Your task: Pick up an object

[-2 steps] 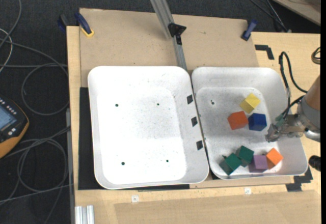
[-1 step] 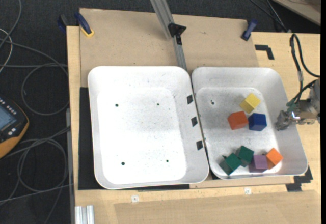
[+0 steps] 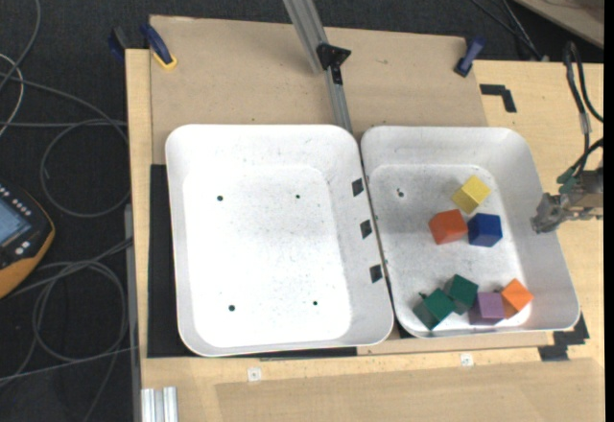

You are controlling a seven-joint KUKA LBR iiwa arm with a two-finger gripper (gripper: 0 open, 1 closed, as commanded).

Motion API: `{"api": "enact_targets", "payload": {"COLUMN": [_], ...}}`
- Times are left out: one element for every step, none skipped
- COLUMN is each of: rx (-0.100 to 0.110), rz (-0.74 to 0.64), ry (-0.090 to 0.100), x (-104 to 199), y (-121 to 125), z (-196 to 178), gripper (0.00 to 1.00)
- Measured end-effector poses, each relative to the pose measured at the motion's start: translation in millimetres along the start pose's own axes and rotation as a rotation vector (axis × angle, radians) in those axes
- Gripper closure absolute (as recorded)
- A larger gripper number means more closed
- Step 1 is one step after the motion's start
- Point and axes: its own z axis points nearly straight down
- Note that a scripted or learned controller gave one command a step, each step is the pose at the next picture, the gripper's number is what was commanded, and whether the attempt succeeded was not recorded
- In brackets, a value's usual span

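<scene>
from my feed the gripper (image 3: 554, 209) sits at the right bin's (image 3: 537, 175) outer rim, honestly can't tell its state, blocks all inside that bin, yellow block (image 3: 471, 193), red block (image 3: 447, 226), blue block (image 3: 484, 228), green blocks (image 3: 447, 299), purple block (image 3: 490, 305), orange block (image 3: 516, 294) along the near edge

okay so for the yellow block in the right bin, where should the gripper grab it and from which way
Probably from straight above, closing on two opposite flat sides of the yellow block. It sits turned at an angle, so the wrist would need to match that. The orange-red block lies close to its lower left, so the faces away from that one look easier. The gripper is at the bin's right rim.
</scene>
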Motion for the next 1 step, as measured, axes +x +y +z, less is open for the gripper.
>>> {"api": "enact_targets", "payload": {"rx": [0.003], "rz": [-0.004], "ry": [0.004], "x": [46.8], "y": [7.3], "z": [-7.1], "gripper": [1.0]}}
